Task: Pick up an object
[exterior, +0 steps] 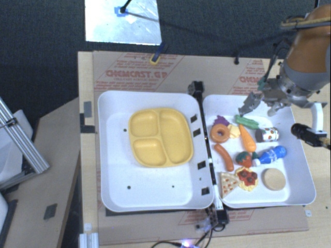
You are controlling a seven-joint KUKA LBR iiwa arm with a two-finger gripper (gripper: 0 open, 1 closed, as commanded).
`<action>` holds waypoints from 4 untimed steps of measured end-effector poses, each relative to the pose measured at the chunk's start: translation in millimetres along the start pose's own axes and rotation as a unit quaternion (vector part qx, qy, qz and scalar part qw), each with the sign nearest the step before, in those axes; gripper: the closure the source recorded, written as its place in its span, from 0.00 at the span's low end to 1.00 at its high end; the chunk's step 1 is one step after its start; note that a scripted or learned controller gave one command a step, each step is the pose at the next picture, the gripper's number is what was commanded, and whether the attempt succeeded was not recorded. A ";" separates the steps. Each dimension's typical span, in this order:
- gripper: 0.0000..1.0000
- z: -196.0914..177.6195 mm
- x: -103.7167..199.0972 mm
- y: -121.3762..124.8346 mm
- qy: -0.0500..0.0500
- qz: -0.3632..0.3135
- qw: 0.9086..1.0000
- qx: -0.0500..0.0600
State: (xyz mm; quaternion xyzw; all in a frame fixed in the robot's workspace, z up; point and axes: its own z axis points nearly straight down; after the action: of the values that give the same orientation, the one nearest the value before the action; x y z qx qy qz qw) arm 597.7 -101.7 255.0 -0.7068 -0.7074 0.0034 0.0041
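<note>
The right bin [305,187] holds several toy foods: a green bean [247,121], a carrot [246,138], a donut [220,133], purple grapes [222,121], a sausage [224,157], a small can [269,134], a blue bottle [272,154], a pizza slice [227,183] and a round cookie [273,179]. My gripper [260,106] hangs over the far part of this bin, just above and behind the green bean. Its fingers are spread open with nothing between them.
A yellow divided plate [160,137] lies in the left bin [111,154]. A black divider [204,138] runs between the two bins. The arm's black side attachment [307,133] sticks out over the right bin's right rim.
</note>
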 end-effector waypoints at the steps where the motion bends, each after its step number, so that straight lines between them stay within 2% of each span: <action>1: 0.00 -6.6 0.1 2.1 -0.001 -0.001 1.000 -0.006; 2: 0.00 42.5 -2.1 12.0 0.000 0.000 1.000 -0.004; 3: 0.00 84.8 -4.9 11.1 0.000 0.000 1.000 -0.004; 4: 0.00 145.2 -10.1 7.0 0.000 0.000 1.000 -0.003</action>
State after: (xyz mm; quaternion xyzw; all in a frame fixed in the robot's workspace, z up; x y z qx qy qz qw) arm 603.2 -111.6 109.6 -0.7070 -0.7072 0.0011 0.0018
